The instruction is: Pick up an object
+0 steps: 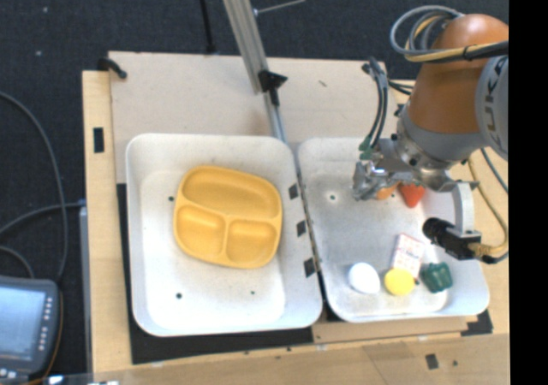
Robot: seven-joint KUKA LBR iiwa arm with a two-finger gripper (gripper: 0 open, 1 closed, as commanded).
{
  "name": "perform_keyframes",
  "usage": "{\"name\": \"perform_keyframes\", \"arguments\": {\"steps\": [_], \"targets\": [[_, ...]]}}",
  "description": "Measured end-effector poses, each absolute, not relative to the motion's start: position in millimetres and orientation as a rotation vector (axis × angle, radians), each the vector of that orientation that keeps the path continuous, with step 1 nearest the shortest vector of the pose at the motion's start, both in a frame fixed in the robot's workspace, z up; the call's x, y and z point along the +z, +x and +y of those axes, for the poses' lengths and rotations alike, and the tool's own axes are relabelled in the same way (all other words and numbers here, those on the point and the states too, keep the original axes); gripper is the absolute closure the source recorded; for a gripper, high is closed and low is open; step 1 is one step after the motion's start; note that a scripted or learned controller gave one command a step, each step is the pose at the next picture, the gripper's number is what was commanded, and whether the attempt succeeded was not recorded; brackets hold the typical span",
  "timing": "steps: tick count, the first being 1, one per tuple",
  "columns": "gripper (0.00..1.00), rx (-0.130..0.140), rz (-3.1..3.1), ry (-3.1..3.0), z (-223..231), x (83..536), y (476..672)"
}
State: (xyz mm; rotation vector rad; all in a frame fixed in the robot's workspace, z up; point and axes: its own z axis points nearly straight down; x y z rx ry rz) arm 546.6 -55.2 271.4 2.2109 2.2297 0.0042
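My gripper [370,182] hangs over the upper middle of the right bin [342,229], below the grey wrist and orange band. An orange-red object [413,194] lies just right of it, partly hidden by the wrist. Nothing shows between the fingers. Toward the bin's front lie a white egg-shaped object [363,277], a yellow ball [399,281], a green object [437,276] and a small white and pink packet [408,251].
The left bin [145,204] holds a yellow divided plate [228,216]. A slanted metal pole [244,24] rises behind the bins. A black cable fitting [449,238] hangs at the right bin's right side.
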Motion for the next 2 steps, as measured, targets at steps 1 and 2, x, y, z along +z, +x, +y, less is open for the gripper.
{"name": "perform_keyframes", "arguments": {"steps": [1,2], "targets": [[1.0,0.004,2.229,2.213,-5.4,271.9,552.2],[1.0,0.002,2.229,2.213,42.3,270.2,561.1]]}}
